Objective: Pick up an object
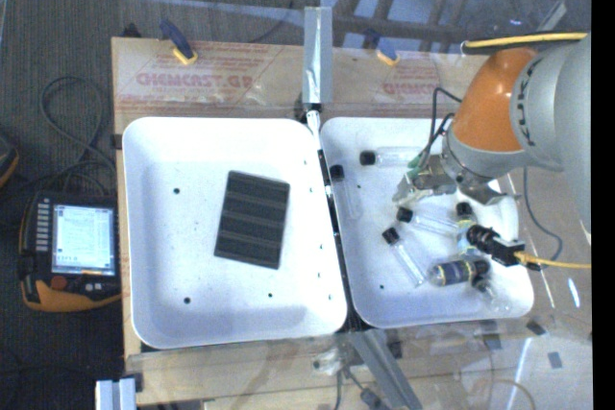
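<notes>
The arm reaches in from the right over the right bin [365, 288], its orange band above the wrist. My gripper [415, 185] hangs low in the middle of that bin, just above several clear tubes with black caps [423, 224]. One more capped tube [380, 156] lies at the bin's far side, and a dark cylindrical piece with yellow-blue marking [454, 273] lies near the front right. A dark ribbed rectangular pad [253, 218] lies flat in the left bin [154, 302]. Nothing shows between the gripper's tips.
A metal divider post [315, 62] stands behind the gap between the bins. A handheld pendant with a lit screen [72, 250] rests on the floor left of the bench. Yellow cable [562, 264] runs off the right bin's edge.
</notes>
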Action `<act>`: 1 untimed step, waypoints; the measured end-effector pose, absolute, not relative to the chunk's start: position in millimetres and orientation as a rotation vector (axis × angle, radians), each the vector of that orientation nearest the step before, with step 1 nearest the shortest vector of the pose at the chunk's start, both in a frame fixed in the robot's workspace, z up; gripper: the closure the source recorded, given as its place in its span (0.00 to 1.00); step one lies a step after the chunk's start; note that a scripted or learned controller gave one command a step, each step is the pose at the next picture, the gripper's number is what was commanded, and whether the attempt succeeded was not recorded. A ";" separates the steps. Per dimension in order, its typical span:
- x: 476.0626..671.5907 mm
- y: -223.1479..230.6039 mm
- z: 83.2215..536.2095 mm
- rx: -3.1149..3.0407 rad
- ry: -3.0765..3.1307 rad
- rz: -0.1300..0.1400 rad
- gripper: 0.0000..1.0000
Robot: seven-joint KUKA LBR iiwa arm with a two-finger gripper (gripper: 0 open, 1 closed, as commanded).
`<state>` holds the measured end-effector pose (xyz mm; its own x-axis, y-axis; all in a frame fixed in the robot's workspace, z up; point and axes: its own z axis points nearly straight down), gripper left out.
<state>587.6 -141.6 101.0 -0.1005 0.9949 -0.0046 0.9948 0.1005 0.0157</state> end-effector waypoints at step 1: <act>587.5 -141.6 100.9 2.098 2.320 0.013 0.00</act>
<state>587.5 -141.6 100.9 -0.1006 0.9949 -0.0045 0.9948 0.1006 0.0152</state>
